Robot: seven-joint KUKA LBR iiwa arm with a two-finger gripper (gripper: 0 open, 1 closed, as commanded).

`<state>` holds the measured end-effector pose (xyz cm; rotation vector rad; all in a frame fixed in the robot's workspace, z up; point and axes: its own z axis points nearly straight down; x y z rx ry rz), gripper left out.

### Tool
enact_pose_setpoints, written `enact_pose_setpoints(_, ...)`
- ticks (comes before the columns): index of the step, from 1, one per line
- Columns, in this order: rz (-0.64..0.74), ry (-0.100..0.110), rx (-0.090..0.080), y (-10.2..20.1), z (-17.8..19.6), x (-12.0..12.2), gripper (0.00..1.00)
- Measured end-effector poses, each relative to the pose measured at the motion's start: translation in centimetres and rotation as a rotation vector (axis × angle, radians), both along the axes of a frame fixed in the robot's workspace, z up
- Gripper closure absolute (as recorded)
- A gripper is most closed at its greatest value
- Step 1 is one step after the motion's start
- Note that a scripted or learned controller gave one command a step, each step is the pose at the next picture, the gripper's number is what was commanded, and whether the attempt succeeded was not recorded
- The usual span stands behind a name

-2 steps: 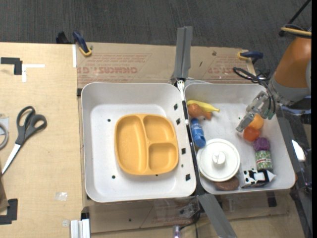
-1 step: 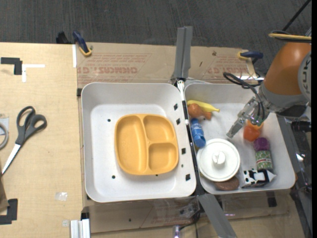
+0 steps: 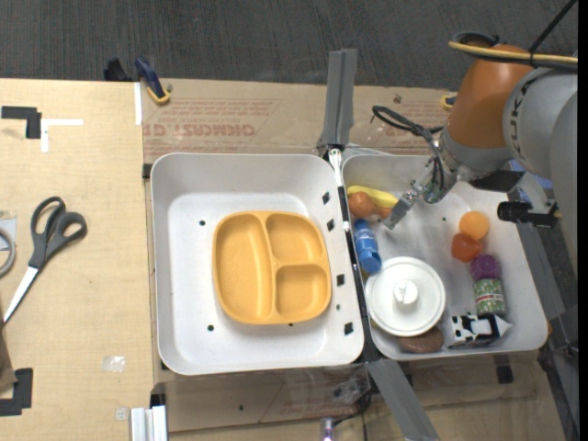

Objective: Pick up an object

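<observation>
Nearest the camera, at the right bin's (image 3: 528,333) front edge, lie a black-and-white toy (image 3: 478,329) and a brown item (image 3: 421,344) partly under a white lidded pot (image 3: 405,295). Beside them stands a small green bottle with a purple top (image 3: 487,283). The left bin (image 3: 175,246) holds an orange divided plate (image 3: 273,266). Mid-bin lie two small orange balls (image 3: 470,232) and a blue bottle (image 3: 367,247). Farther back, an orange-and-yellow toy (image 3: 367,200) rests against the divider wall. The pincer (image 3: 404,205) hangs just beside it, empty; whether open or closed cannot be told. Judgement: this toy is the likely target, light and probably smooth plastic, so liable to slip; grip across its narrow middle, away from the wall.
</observation>
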<state>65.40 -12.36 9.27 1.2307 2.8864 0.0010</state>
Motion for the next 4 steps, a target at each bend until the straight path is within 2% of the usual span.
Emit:
enact_pose_setpoints(1, -0.070, 0.000, -0.001, -0.3, 0.0, -10.0, 0.00)
enact_pose_setpoints(2, -0.191, 0.002, -0.001, -9.9, 9.0, -9.3, 0.00)
enact_pose_setpoints(3, -0.398, 0.002, 0.002, -9.2, 0.0, -4.9, 0.00)
enact_pose_setpoints(4, -0.395, -0.002, -0.001, -9.3, 1.0, -4.7, 1.00)
